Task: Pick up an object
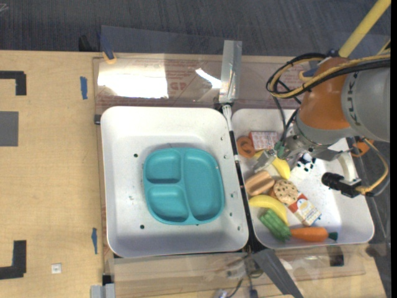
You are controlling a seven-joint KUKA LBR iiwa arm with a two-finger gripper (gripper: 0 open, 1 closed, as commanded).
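teal tray sits in left bin; right bin holds toy foods; gripper grip unclear

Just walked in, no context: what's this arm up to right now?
The KUKA arm reaches in from the right and hangs over the right bin, its gripper low among toy food: a banana, a cookie, a carrot, a green vegetable and a small carton. Nothing can be seen held yet. The left bin holds a teal divided plate.
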